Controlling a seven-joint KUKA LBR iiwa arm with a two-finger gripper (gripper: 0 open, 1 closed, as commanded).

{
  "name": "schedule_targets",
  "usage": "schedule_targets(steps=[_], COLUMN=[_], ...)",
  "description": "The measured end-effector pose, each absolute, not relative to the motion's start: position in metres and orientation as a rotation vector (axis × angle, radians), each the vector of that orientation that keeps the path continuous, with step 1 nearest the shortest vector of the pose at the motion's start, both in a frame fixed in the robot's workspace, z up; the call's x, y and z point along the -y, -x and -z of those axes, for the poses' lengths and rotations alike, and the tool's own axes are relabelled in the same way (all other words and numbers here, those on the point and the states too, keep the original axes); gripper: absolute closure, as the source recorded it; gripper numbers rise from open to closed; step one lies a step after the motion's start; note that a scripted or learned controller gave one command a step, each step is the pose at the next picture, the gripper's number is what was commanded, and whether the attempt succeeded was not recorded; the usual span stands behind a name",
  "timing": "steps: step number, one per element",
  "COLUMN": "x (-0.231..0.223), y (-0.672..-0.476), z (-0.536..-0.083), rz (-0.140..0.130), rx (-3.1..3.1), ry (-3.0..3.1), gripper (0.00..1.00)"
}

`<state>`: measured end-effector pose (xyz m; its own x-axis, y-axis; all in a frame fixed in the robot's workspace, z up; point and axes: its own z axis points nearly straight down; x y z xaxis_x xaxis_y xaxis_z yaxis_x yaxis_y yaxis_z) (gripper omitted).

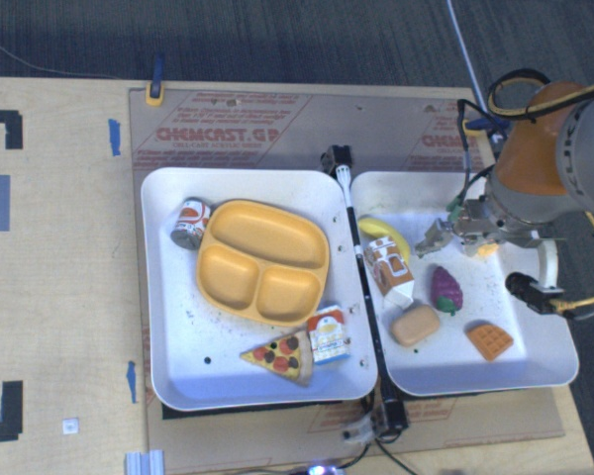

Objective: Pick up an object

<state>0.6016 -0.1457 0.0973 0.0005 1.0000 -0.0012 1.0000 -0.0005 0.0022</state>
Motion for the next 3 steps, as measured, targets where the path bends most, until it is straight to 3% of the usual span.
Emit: schedule_targets(steps=[1,2,3], x=[0.136,0.140,0.063], y=[-0.511,-0.512,-0.480], z=[-0.090,-0.101,-0.192], rz=[-0.010,-0.009,-0.002], rx=[-2.212,-2.199,-2.223], ry=[-2.214,-2.208,-2.220], gripper=[0.00,1.00,1.00])
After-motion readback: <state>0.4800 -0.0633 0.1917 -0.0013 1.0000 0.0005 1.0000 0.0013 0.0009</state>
